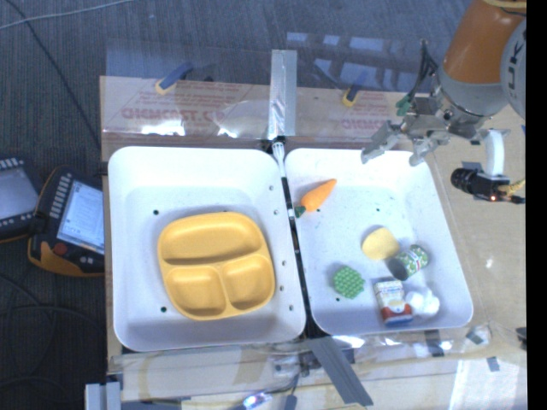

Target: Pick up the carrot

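The carrot (314, 196) is a small orange cone with a green stub. It lies near the top left corner of the right bin (444, 220), close to the divider between the bins. My gripper (395, 152) hovers over the bin's upper right rim, well to the right of the carrot. Its two fingers (374, 151) are spread apart, open, with nothing between them.
In the right bin's lower half lie a yellow round piece (379, 243), a green knobbly disc (348, 281), a small can (409, 261), a red-and-white carton (391, 301) and a white piece (426, 302). A yellow divided plate (216, 263) sits in the left bin (137, 229). A teach pendant (68, 225) lies at far left.
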You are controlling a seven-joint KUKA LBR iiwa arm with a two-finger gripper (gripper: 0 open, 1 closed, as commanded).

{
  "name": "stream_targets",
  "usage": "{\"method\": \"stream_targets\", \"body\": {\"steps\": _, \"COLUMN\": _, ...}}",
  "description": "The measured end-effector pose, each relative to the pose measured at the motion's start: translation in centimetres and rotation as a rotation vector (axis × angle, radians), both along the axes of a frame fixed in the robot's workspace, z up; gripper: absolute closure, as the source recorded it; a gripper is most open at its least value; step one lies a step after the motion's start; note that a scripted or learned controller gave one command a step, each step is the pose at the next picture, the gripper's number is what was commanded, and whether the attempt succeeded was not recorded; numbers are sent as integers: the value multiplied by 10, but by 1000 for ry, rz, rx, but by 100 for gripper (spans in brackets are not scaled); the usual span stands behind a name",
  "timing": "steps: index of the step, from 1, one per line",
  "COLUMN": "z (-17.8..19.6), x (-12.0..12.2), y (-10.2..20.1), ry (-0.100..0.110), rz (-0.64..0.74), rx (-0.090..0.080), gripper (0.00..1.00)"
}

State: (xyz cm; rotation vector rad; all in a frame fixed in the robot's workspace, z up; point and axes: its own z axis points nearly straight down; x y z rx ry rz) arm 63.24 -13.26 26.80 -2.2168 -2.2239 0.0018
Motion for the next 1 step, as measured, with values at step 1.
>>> {"method": "stream_targets", "body": {"steps": 1, "z": -72, "x": 23, "y": 74, "ry": 2, "rz": 84, "rx": -1, "gripper": 0}}
